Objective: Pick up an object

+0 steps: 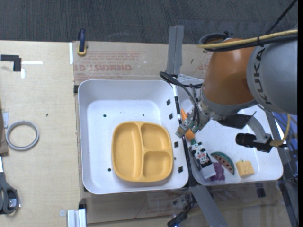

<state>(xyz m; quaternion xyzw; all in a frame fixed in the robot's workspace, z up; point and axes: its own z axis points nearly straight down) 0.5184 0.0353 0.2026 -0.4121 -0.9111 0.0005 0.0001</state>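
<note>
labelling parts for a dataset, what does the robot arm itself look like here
The arm is bulky and rounded: a grey shell carrying black KUKA lettering, then a broad glossy orange band above the wrist. A yellow cable and thin black cables run along its top. Below the band, the gripper is a small dark assembly with loose wiring around it.

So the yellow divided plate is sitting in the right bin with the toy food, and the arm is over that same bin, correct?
Not quite. The camera view shows the yellow divided plate alone in the left bin. The toy food, such as the watermelon slice and cheese wedge, lies in the right bin, and the arm is over that bin.
</note>
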